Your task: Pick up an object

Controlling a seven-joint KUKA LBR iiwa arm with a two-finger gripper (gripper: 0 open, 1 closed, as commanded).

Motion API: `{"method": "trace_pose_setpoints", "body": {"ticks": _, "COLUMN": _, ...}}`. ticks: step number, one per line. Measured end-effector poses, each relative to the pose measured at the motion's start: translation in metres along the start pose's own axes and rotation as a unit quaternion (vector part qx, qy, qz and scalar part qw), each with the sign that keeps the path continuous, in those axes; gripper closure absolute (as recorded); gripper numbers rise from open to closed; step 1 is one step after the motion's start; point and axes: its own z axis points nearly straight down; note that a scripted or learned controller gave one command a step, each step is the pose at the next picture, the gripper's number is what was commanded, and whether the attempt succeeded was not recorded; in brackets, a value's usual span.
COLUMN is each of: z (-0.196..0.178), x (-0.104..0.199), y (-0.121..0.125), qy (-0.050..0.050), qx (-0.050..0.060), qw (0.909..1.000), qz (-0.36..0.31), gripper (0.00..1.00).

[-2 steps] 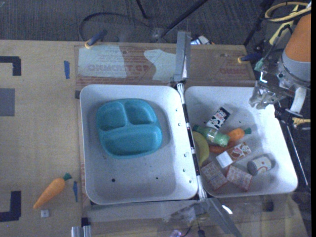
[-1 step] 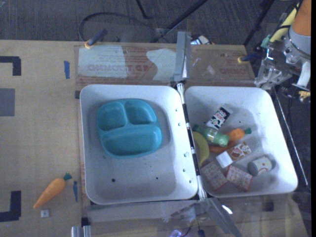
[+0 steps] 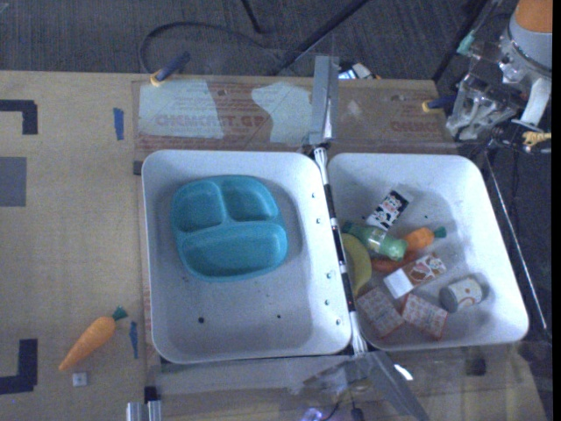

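The right bin [image 3: 491,235] holds several small objects in its lower middle. Among them are a black-and-white carton [image 3: 390,209], a green bottle [image 3: 379,240], a yellow banana [image 3: 355,263], an orange carrot [image 3: 418,237], a small grey can [image 3: 462,294] and two checkered packets [image 3: 380,310]. My gripper [image 3: 473,117] hangs at the upper right, above and beyond the right bin's far right corner. It is well apart from all the objects, and nothing shows in it.
The left bin [image 3: 166,305] holds a blue divided plate [image 3: 230,226]. A toy carrot [image 3: 88,341] lies on the bench left of the bins. A metal divider [image 3: 322,103] stands behind the gap between the bins.
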Motion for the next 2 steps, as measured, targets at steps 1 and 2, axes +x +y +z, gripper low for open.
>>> {"method": "trace_pose_setpoints", "body": {"ticks": 1, "z": 0.1130, "x": -0.0597, "y": 0.0145, "qy": 0.000, "qx": 0.002, "qw": 1.0000, "qz": 0.009, "gripper": 1.00}}
{"method": "trace_pose_setpoints", "body": {"ticks": 2, "z": 0.1043, "x": -0.0585, "y": 0.0156, "qy": -0.001, "qx": 0.002, "qw": 1.0000, "qz": 0.007, "gripper": 1.00}}
